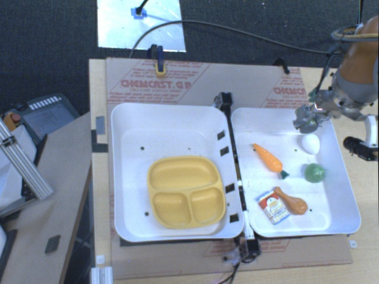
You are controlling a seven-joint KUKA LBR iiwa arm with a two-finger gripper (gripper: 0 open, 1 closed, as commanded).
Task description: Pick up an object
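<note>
From the overhead camera you see the arm [355,70] reaching in from the right, its pincer [307,121] hanging low over the right bin [343,218]'s upper corner; whether it is spread you cannot tell. Just below it lies one white egg [310,143]. Farther below: one green ball [314,172], one carrot [268,158], one drumstick [291,202], one small carton [272,207]. Well left, one yellow tray [185,190] fills the left bin [127,158].

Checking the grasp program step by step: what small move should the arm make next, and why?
Probably a short descent toward the white egg. The gripper hovers just above the egg near the right bin's far edge, holding nothing, and the egg lies apart from the carrot and green ball.
</note>
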